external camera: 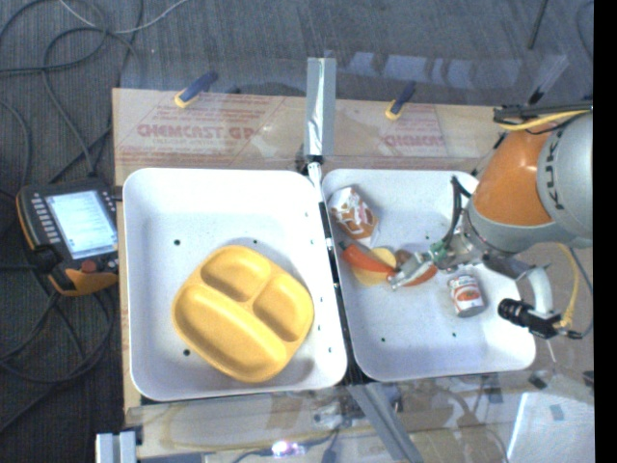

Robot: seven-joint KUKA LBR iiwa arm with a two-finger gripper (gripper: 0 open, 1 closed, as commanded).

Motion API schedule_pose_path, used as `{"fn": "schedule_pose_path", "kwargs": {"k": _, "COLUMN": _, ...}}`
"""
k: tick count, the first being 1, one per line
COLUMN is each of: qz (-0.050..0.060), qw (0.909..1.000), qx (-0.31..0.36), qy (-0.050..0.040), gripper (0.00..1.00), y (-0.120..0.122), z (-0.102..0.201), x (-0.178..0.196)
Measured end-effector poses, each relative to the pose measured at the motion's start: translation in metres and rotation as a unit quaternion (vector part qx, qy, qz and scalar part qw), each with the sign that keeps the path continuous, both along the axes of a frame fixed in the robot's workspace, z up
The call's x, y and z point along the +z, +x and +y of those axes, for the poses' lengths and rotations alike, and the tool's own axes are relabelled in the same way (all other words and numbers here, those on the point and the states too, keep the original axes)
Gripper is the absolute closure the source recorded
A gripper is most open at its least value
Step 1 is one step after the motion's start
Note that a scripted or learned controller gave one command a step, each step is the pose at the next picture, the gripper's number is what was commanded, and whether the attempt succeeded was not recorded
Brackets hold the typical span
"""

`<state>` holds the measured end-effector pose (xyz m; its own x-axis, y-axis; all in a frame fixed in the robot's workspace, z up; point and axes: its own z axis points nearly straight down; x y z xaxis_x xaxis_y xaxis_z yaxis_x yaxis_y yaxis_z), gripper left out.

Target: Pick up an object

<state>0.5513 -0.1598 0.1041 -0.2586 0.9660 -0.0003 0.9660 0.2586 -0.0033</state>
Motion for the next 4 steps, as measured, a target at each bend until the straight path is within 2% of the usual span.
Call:
{"fn": "schedule_pose_path", "kwargs": {"k": 1, "qz": 0.000, "qw": 1.0000, "qx": 0.000, "qy": 0.0012, "gripper": 1.00, "y": 0.000, "z": 0.000, "x": 0.009}}
{"fn": "schedule_pose_path", "kwargs": {"k": 2, "qz": 0.000, "qw": 1.0000, "qx": 0.000, "qy": 0.0013, "gripper": 0.00, "y": 0.000, "z": 0.000, "x": 0.009}}
{"fn": "schedule_pose_path", "kwargs": {"k": 3, "qz": -0.007, "qw": 0.9993, "qx": -0.036, "qy": -0.0012, "gripper": 0.00, "y": 0.014, "z": 0.027, "x": -0.013}}
{"fn": "schedule_pose_path", "kwargs": {"k": 4, "qz": -0.007, "qw": 0.9997, "qx": 0.021, "qy": -0.0030, "gripper": 0.00, "y": 0.045, "z": 0.049, "x": -0.013}}
